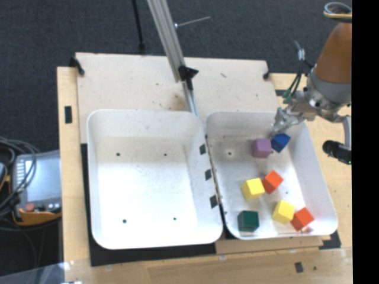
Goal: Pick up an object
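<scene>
The two-finger gripper (pixel 284 125) hangs just above the small blue cube (pixel 280 142); whether it grips cannot be told. The cube seems unlifted in the right white bin (pixel 320 182), so picking remains.

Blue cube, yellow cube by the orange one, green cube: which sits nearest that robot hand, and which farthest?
1. Blue cube, just below the hand, at the right bin's top.
2. Yellow cube, mid-bin, left of the orange cube.
3. Green cube, at the bin's bottom left corner.
</scene>
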### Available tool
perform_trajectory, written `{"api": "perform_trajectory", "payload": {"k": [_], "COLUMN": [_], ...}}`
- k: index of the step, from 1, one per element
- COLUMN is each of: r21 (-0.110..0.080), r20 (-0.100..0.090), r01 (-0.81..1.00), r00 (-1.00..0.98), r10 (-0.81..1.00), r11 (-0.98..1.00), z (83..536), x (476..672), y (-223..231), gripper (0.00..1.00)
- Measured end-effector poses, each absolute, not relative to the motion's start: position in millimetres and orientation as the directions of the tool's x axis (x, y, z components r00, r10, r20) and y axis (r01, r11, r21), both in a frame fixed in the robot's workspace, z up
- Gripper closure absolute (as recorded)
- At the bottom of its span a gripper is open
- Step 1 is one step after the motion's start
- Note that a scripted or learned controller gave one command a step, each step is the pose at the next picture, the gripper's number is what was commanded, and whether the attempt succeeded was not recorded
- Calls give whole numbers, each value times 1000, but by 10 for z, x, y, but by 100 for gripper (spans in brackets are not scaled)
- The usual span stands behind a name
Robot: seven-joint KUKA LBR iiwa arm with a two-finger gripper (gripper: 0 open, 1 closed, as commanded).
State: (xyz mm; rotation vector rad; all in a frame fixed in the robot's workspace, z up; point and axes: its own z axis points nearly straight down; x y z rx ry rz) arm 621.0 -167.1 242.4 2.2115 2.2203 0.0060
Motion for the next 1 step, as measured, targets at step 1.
{"api": "perform_trajectory", "payload": {"k": [1], "r21": [5], "r20": [-1], "r01": [1000], "r00": [-5], "r10": [1000], "r11": [5], "z": [2731], "x": [6221], "y": [-1681], "gripper": [100]}}
